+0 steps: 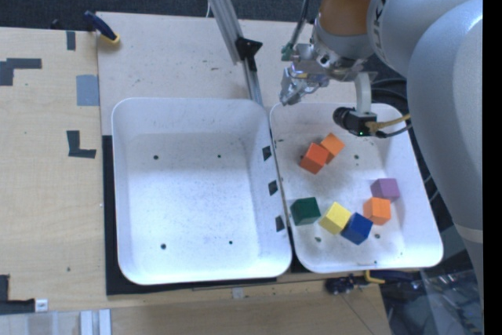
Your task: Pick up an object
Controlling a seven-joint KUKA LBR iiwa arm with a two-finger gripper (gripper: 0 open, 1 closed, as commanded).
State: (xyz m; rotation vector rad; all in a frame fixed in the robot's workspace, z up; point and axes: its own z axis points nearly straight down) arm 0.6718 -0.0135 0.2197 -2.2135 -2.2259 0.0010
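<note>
Pincer (292,92) (opening unclear) hangs above right bin's (408,169) far corner; orange cubes (320,153) lie nearer.

White bins (188,192) hold orange (314,158), green (306,210), yellow (337,217), blue (358,228), purple (385,188) blocks.

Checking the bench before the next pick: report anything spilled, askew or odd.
Nothing stands out. Seven small coloured cubes, such as the green cube and purple cube, lie inside the right white bin; none has spilled out.

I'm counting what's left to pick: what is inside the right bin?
The right bin holds seven blocks: two orange ones touching, green, yellow, blue, purple, small orange. The arm covers its far right corner.
</note>
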